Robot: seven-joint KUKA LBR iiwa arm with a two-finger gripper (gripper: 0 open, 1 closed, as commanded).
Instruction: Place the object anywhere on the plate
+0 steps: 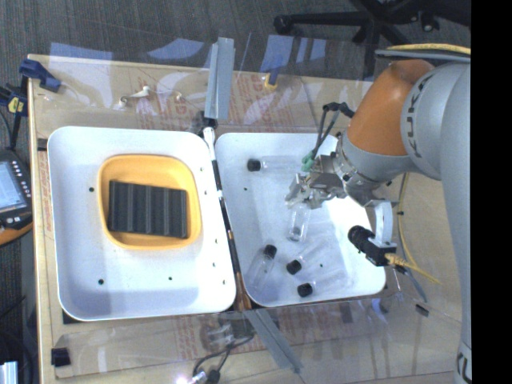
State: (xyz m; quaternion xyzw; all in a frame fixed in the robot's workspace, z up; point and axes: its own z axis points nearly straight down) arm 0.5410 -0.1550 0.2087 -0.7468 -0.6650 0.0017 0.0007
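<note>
A wooden bench [112, 94] bore two shallow white bins side by side, with dark carpet and a black chair base [360, 18] beyond it. The left bin [72, 214] held a yellow plate [148, 170] with a black ridged insert. In the right bin [264, 154], small clear vials with black caps [270, 253] lay scattered, one clear vial [298, 226] just below the gripper [308, 194]; whether its fingers were open or closed could not be told.

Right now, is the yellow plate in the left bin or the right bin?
In the left bin: the yellow plate sits there, holding a black ridged insert.
</note>
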